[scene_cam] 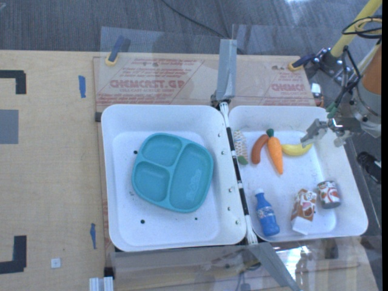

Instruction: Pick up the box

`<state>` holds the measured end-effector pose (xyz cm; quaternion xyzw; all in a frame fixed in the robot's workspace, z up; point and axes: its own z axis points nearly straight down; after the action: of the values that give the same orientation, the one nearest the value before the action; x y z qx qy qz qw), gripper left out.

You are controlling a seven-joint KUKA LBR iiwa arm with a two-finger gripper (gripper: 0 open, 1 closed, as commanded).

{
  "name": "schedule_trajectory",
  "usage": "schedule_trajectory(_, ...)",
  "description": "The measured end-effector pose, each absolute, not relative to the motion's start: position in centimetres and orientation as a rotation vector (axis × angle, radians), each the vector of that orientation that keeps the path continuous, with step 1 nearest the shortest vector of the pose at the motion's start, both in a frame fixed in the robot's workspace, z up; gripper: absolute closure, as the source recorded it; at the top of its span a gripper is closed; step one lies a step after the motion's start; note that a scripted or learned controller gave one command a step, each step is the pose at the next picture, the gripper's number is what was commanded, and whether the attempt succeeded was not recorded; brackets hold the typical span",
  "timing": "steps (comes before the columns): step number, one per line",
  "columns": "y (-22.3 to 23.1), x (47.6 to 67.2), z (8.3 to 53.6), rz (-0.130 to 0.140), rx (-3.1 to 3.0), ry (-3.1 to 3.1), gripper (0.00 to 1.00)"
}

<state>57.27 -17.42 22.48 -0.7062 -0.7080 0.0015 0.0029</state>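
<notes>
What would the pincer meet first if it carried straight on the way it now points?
Probably the banana: the pincer points down-left from the right bin's far right side, and the banana lies just beyond its tips. Depth is unclear from one slanted view, so it could pass above the fruit.

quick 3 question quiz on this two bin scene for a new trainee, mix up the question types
1. True or false: the teal divided plate lies in the same bin as the carrot.
2. Multiple choice: which item lies nearest the gripper? A. blue bottle B. banana C. can
3. Fill in: the box lies between the blue bottle and the ____.

Key
1. False. The plate lies in the left bin; the carrot is in the right bin.
2. B. The banana lies just below the gripper near the bin's upper right.
3. Can.
</notes>
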Motion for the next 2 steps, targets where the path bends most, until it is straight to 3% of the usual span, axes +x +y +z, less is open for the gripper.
schedule_trajectory(1,-12.7,55.4,9.1,0.002,-1.980,-2.436,0.00)
schedule_trajectory(2,-17.1,50.3,8.8,-0.005,-1.935,-2.480,0.00)
